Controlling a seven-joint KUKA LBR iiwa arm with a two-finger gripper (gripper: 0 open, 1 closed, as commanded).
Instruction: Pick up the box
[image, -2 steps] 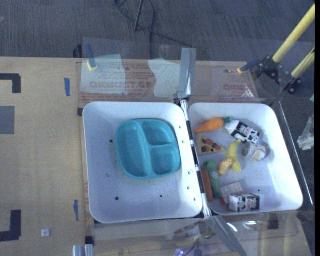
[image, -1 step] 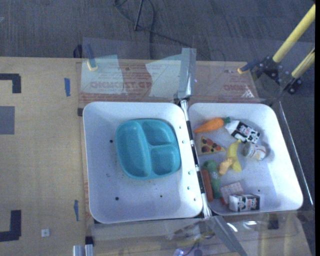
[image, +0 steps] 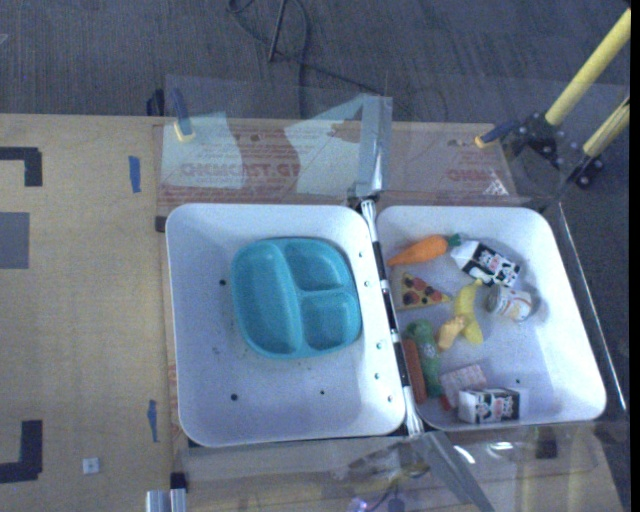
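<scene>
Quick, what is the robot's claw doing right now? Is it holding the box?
Gripper: cannot be told from this picture. A small box lies in the right bin among the toys, with nothing gripping it.

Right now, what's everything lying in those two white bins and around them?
white bins: 2, side by side on the bench
divided plate: 1, teal, middle of left bin
carrot: 1, orange, top of right bin
cow-print cartons: 2, black and white, one upper right, one near bottom edge
pizza slice: 1, dark with red toppings, left side of right bin
banana: 1, yellow, centre of right bin
can: 1, pale, right of banana
pink box: 1, beside the lower carton
yellow poles: 2, upper right, outside the bins
</scene>
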